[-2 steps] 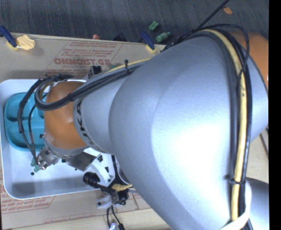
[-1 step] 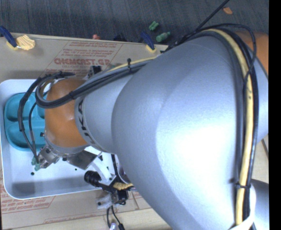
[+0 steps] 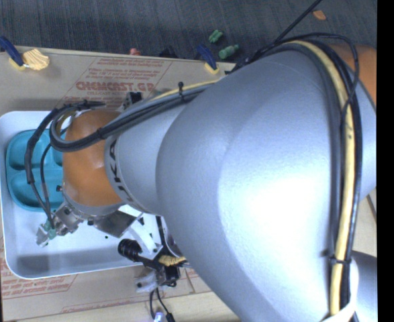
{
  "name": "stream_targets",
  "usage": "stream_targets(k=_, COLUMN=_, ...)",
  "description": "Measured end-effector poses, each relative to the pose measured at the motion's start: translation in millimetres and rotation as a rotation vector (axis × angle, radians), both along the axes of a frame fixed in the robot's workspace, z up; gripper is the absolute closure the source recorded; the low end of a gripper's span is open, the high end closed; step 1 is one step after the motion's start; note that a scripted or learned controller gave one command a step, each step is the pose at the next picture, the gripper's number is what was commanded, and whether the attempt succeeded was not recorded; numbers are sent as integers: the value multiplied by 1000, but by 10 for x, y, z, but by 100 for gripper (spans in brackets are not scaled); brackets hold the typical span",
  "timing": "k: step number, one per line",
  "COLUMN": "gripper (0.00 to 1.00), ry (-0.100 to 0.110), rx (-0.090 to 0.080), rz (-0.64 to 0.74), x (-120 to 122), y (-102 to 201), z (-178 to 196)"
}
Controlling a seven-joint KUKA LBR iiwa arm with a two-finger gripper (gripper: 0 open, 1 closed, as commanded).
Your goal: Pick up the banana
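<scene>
The arm (image 3: 250, 180) hangs over the left white bin (image 3: 2, 180) beside a teal object (image 3: 22, 170) — banana position and the pincer's state cannot be told.

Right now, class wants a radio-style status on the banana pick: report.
Arm low over left bin, blocking most of it. Banana unseen. Teal object at bin's left end. Grip unconfirmed.

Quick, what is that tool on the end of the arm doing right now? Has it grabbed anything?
Tool: low over the white bin, beside a teal object; the arm hides most of it, so open, closed or holding cannot be told.
</scene>
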State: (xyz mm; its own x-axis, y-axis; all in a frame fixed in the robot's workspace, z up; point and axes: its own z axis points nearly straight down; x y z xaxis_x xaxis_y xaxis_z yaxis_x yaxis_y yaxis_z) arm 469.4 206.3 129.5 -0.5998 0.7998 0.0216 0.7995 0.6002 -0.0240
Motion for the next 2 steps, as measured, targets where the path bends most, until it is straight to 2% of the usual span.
stream_targets(k=1, gripper=0, ry=-29, rx=-10, rz=-375, x=66, y=-79, z=559)
stream_targets(k=2, gripper=0, ry=-32, rx=-9, rz=-373, x=74, y=-944, z=2017)
